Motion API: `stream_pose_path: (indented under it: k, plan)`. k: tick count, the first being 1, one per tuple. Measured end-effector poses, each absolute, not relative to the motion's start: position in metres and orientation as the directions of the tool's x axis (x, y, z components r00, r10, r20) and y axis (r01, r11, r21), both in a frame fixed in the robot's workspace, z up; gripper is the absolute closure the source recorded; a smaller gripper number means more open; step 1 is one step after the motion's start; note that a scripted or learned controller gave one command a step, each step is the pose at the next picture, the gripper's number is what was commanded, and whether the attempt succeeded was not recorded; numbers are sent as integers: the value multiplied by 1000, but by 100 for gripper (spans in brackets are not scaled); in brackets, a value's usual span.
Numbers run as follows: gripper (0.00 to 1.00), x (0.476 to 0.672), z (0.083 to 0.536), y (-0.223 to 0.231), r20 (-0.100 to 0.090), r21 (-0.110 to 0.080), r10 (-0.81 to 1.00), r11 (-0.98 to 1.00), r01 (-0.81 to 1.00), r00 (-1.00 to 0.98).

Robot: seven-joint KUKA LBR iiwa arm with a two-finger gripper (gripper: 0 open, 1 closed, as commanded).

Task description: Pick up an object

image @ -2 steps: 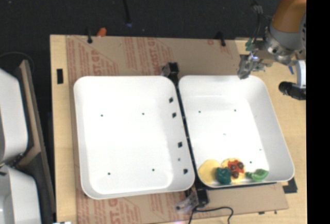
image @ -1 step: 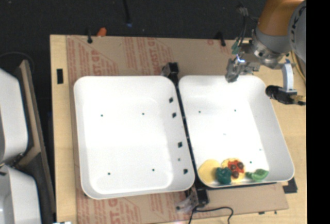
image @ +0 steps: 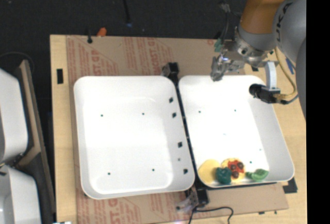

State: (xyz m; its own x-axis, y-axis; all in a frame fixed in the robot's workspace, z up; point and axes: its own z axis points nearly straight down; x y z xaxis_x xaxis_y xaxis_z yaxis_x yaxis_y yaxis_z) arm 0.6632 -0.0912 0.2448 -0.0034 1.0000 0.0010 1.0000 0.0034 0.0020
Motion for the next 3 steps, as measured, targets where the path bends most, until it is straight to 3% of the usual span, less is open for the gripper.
stream_pose_path:
  k: [3]
  plan:
    - [100, 665, 239, 67, 1, 1, 1000, 4, 1000, -4]
